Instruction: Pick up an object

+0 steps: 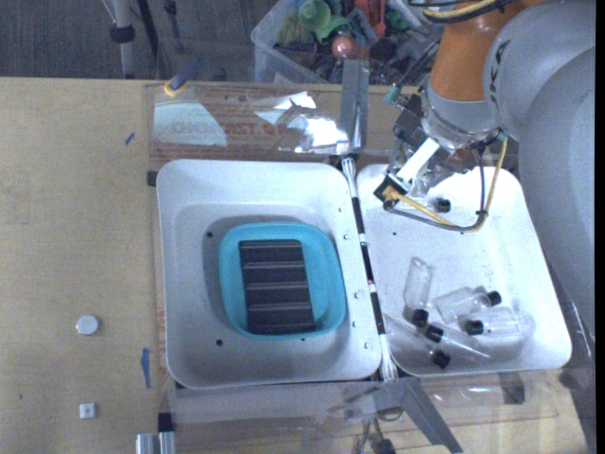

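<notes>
Desk: tan wooden top.
- Left white bin and right white bin, shallow, side by side, rims touching.
- Small grey disc, left of the bins, well apart from them.
- Small pale square piece, nearer the front edge, below the disc.
- Crumpled clear sheet on a brown panel, behind the left bin.
- Blue tape mark, just beside the left bin.

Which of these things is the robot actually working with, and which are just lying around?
Part of the job: gripper; clear black-capped vials in the right bin; blue tray with black ribbed insert in the left bin.
Lying about: tub of colourful toys; silver disc; small white cube.
</notes>
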Tool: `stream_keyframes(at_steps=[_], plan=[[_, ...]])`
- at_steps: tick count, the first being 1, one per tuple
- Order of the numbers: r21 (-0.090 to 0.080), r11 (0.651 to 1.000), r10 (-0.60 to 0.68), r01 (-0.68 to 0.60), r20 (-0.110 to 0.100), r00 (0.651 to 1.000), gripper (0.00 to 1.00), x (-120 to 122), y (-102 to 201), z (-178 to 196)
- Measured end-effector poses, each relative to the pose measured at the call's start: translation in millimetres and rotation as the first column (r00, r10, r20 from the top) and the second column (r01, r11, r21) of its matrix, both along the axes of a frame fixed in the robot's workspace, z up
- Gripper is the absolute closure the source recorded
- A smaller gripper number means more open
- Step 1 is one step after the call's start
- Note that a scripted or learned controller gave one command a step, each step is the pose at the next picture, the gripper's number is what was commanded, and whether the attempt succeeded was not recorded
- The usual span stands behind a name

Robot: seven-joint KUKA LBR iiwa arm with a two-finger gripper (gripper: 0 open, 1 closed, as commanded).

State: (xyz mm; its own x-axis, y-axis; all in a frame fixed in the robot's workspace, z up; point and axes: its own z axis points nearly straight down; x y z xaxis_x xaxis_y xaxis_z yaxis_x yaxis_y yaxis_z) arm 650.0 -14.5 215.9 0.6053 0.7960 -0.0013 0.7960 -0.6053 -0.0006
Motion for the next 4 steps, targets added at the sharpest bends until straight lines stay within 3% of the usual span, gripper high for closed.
stream_keyframes(at_steps=[1, 2, 3, 4], plan=[[-0.001, 0.973, -0.231, 0.231, 0.001, 0.973, 1.0, -2.7, -50.4, 14.5], [0.001, 0.942, -0.335, 0.335, -0.004, 0.942, 1.0, -10.2, -79.9, -127.0], [0.0, 0.849, -0.528, 0.528, -0.001, 0.849, 1.0, -6.7, -0.2, -31.7], [-0.001, 0.852, -0.524, 0.524, -0.002, 0.852, 1.0, -6.5, 0.5, -22.4]])
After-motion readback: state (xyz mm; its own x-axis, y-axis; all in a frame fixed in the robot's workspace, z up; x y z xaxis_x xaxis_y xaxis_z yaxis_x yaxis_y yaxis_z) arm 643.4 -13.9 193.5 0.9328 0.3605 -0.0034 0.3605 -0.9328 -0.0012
